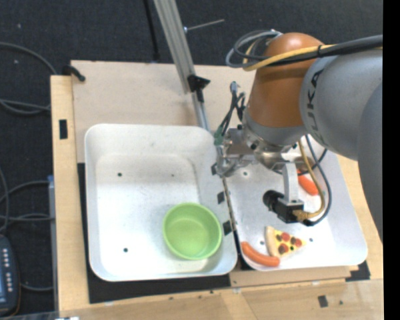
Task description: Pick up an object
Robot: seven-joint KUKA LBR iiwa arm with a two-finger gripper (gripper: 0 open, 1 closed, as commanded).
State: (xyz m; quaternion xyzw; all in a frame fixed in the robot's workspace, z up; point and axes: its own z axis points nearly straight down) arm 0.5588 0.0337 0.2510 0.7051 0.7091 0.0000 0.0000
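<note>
The grey arm [340, 105] leans in from the right. Its claw [235, 160] is low over the far left corner of the right shallow white bin [339, 240], just beside the wall shared with the left shallow white bin [120, 131]. The wrist covers it, so I cannot tell whether it is released or clenched. Likely targets lie nearer: a toy pizza slice [282, 241] and an orange-red toy sausage [260, 255], close together at the near edge. A lime-green plastic bowl [192, 230] sits in the left bin's near right corner. All lie loose, probably scattered for grabbing.
</note>
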